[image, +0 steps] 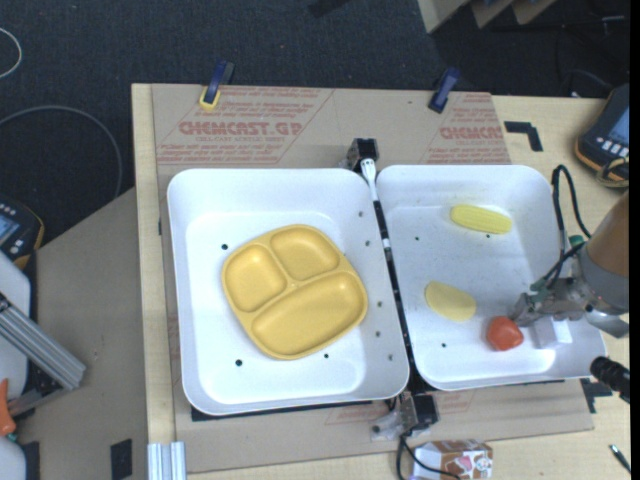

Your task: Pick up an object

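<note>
Scanning from the left: two white bins sit side by side on a cardboard-covered bench.
Left bin point(190, 268): holds a yellow divided plate point(293, 290) with three compartments, lying flat near the middle, its largest compartment toward the near right.
Right bin point(470, 183): holds three loose objects.
Far yellow piece point(481, 218): oblong, long axis running roughly left to right, tilted slightly down toward the right, near the far wall.
Near yellow piece point(450, 301): oblong, long axis slanting from upper left to lower right, around the bin's middle.
Red-orange object point(504, 334): small and roundish, no clear long axis, near the front right of the right bin.
Gripper point(538, 313): low over the right bin, just beside the red-orange object on its right; cannot tell how the jaws stand.
</note>
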Controlling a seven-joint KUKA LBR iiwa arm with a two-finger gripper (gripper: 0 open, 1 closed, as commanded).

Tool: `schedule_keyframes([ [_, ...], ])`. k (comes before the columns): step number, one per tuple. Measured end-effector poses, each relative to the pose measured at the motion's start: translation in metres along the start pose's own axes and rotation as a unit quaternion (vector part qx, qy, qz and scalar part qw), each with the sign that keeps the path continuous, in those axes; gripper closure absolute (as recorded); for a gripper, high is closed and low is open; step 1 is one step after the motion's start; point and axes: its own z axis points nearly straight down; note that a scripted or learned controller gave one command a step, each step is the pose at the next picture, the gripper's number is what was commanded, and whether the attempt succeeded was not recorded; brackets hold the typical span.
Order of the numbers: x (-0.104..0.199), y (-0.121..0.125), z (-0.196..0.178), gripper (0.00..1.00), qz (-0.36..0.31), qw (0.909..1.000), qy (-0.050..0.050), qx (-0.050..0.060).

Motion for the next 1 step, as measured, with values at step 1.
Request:
schedule_keyframes([
  [1, -0.0019, 0.0001, 0.0001, 1.00, -0.001, 1.0000, 0.002, 0.001],
])
